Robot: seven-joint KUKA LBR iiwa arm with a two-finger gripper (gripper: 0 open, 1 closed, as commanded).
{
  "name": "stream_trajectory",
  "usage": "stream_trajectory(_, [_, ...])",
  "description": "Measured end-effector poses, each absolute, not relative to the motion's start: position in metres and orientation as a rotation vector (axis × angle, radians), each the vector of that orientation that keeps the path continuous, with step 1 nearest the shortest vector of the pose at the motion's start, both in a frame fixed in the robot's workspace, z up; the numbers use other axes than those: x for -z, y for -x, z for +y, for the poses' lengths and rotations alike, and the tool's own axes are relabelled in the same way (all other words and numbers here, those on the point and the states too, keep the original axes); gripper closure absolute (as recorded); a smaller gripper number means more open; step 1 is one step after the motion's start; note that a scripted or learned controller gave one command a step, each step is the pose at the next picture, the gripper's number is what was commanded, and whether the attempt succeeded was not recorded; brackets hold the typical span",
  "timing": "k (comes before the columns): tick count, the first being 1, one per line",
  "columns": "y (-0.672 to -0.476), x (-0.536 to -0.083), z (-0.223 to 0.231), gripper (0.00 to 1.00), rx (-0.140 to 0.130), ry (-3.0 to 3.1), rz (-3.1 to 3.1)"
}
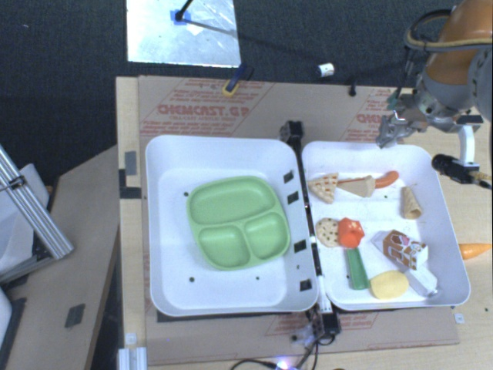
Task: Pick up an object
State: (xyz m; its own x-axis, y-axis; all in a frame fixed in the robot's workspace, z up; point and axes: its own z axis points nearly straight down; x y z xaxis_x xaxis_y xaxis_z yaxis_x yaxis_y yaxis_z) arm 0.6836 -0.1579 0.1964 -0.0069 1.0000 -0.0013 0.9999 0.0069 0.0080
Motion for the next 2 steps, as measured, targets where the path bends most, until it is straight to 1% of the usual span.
stream_trajectory(1, [-0.685,-0.227,-0.158,1.0,-0.006,-2.211,2.225])
stream_trajectory(2, [-0.673,-0.22,-0.107,1.0,-0.003,-2.211,2.232])
